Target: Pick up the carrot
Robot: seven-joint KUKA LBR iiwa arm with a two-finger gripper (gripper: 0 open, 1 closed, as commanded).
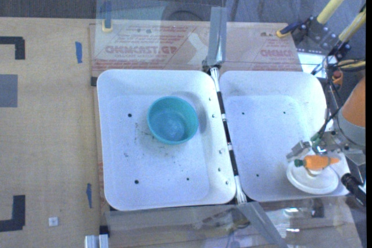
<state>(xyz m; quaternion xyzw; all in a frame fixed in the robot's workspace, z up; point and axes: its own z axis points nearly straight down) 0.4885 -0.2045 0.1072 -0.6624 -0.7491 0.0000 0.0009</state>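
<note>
The gripper (311, 151) sits low in the right bin (261, 125), at its near right corner, with the arm (354, 113) coming in over the bin's right rim. Whether it is open, closed or gripping anything cannot be told: its tip is a blur of grey metal right over the carrot.

The carrot (317, 162) is a short orange piece with a bit of green at its left end. It lies on a small white plate (314, 180), which rests on the bin floor close to the near rim and the right wall. The gripper is directly above and touching or nearly touching the carrot; which of the two cannot be told.

To the left of the plate the right bin's floor is bare white up to the divider between the bins. The plate itself leaves little room toward the near and right edges. In the left bin (116, 171) a teal bowl (172, 119) stands upright near the middle, well apart from the carrot. The wooden surface (46, 125) stretches further left.
</note>
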